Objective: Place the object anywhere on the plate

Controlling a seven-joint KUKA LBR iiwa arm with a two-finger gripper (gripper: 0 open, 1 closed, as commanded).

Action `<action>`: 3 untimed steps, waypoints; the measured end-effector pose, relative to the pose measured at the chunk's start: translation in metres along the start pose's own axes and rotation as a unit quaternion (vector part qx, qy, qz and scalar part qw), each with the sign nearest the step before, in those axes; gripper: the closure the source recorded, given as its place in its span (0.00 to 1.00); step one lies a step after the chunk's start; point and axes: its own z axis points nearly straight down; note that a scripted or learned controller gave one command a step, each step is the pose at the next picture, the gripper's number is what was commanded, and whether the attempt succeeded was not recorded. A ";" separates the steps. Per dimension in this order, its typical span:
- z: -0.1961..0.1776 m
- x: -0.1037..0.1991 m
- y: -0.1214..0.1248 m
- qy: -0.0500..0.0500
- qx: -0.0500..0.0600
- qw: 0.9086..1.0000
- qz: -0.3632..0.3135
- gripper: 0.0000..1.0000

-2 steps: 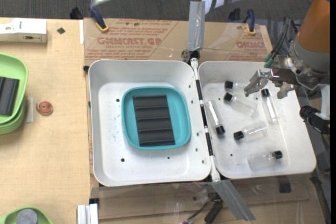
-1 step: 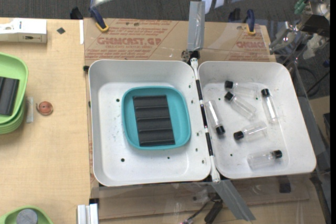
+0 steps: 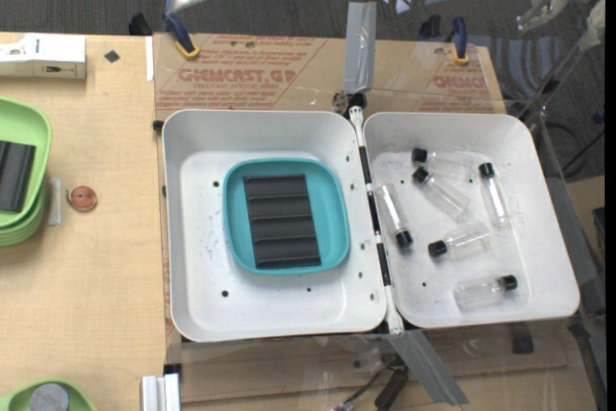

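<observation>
In the left bin (image 3: 192, 303), a teal plate (image 3: 286, 217) sits near the middle, and a dark ribbed block (image 3: 281, 220) lies flat on the plate's centre. The right bin (image 3: 539, 168) touches the left bin along a shared edge to the plate's right. It holds six clear plastic vials with black caps, all lying on their sides and scattered apart. One vial (image 3: 394, 216) lies closest to the plate, just beyond the shared edge. Two vials (image 3: 430, 159) (image 3: 442, 192) lie further from the plate, toward the back. Another vial (image 3: 493, 192) lies farther out still. Two more (image 3: 461, 242) (image 3: 484, 290) lie toward the front of that bin. Behind the plate, brown cardboard (image 3: 241, 77) lies flat on the bench. The robot's claw cannot be made out, so whether it is apart or together cannot be told.
</observation>
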 end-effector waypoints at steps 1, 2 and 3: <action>0.000 -0.068 0.017 0.000 0.000 0.999 0.035 0.00; 0.000 -0.067 0.017 0.000 0.000 0.999 0.034 0.00; 0.000 -0.067 0.017 0.000 0.000 0.999 0.034 0.00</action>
